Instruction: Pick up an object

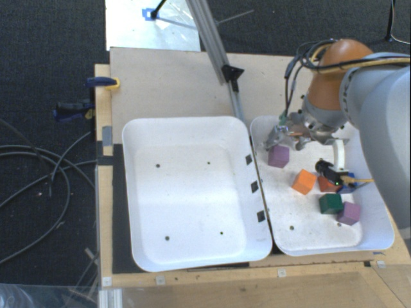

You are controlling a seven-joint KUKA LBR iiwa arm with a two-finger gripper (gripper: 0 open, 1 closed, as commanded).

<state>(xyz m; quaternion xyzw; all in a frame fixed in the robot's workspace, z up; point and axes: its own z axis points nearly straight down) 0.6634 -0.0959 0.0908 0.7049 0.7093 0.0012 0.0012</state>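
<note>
Purple cube (279,156) just beneath claw (284,138)

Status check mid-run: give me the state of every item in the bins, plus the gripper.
gripper: low in the right bin, by a purple block
purple block: lying loose under the gripper
orange block: loose
green block: loose
second purple block: loose, beside the green one
left bin: bare floor showing

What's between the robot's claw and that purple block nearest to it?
Nothing visible. The gripper hangs just above the purple block in the right bin; the orange block and the others lie farther off.
</note>
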